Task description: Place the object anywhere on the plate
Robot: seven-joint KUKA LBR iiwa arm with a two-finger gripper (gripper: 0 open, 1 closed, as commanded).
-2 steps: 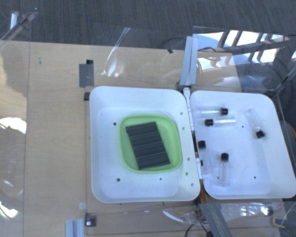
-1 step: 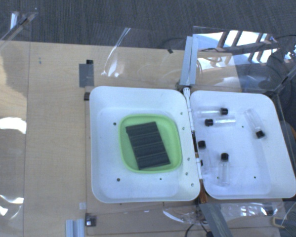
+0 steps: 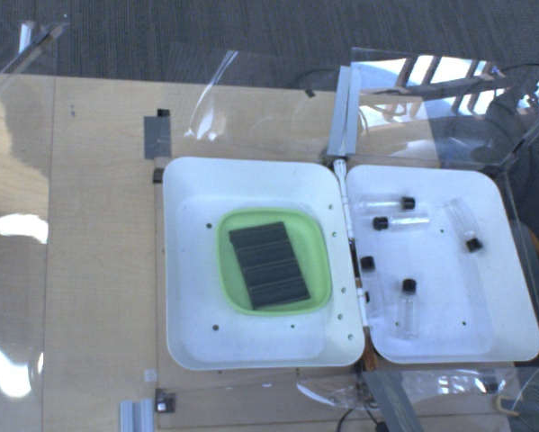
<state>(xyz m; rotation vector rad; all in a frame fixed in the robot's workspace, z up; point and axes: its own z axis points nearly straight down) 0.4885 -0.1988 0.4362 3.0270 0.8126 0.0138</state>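
Pale wooden counter (image 3: 80, 268) carries two shallow white bins side by side. Inside the left bin (image 3: 188, 331) sits a green plate (image 3: 316, 268), and a dark ribbed block (image 3: 268, 265) lies flat on the middle of it, slightly askew. Right of the plate, the right bin (image 3: 512, 331) holds several clear vials with black caps (image 3: 408, 302), scattered apart. As for the tool, I cannot tell its state from where I stand.
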